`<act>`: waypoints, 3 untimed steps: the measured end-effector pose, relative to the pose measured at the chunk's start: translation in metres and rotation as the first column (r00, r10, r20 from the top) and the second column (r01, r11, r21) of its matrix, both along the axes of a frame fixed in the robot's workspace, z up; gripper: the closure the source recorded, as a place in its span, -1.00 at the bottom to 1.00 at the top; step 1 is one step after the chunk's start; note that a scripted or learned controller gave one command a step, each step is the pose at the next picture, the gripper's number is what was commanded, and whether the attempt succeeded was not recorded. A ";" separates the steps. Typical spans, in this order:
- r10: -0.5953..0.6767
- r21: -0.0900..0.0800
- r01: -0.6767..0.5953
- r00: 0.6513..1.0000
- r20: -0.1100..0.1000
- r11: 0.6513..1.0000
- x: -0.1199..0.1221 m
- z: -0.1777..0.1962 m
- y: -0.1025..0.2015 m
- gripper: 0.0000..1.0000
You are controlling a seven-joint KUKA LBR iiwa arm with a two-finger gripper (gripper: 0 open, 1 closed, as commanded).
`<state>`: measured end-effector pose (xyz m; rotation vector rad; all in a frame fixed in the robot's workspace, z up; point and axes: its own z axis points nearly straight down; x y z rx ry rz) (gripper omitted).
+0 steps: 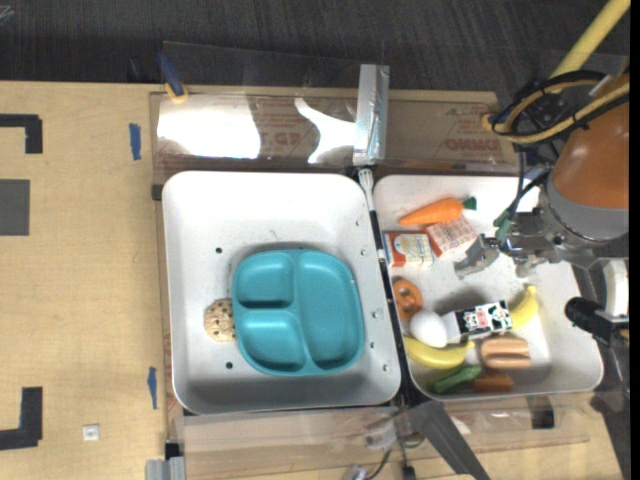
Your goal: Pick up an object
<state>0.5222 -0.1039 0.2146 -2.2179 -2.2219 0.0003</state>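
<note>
The counter (70,268) is carrying two shallow white bins side by side, and the step in hand is judged to be the approach to a grasp, with nothing yet lifted. The left bin (190,208) is holding a teal divided plate (297,310) with a cookie (219,320) touching its left edge. The right bin (570,363) is holding the crowded toy food, and the arm (590,178) is reaching over its upper right part. The gripper (478,256) is hovering just beside a red-and-white packet (452,234) and near an orange-and-white carton (410,249); whether it is spread or closed cannot be told from this slant, and no object is seen to be held in it. A carrot (437,211) is lying near the far wall, apart from its neighbours on its upper side, so it is probably offering the cleanest grasp. The packet is lying closest to the gripper, but it is touching the carton, so a descent there is risking a double contact. Toward the near wall, a banana (440,353), a hot dog (503,351), a cow-patterned box (485,320) and a white egg (430,326) are sitting packed together, with a second banana (524,306) just beside the box. For a sound pick, the gripper should be centring over a single item, aligning across its narrow axis, and descending straight. The egg, being round and smooth, is likely to slip.
</note>
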 end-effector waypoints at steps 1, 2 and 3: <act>0.036 -0.006 -0.036 0.999 0.015 0.999 -0.039 -0.127 0.005 -1.00; 0.036 -0.006 -0.036 0.999 0.019 0.999 -0.038 -0.116 0.006 1.00; 0.176 -0.002 -0.176 0.984 0.004 0.984 -0.023 -0.075 -0.001 1.00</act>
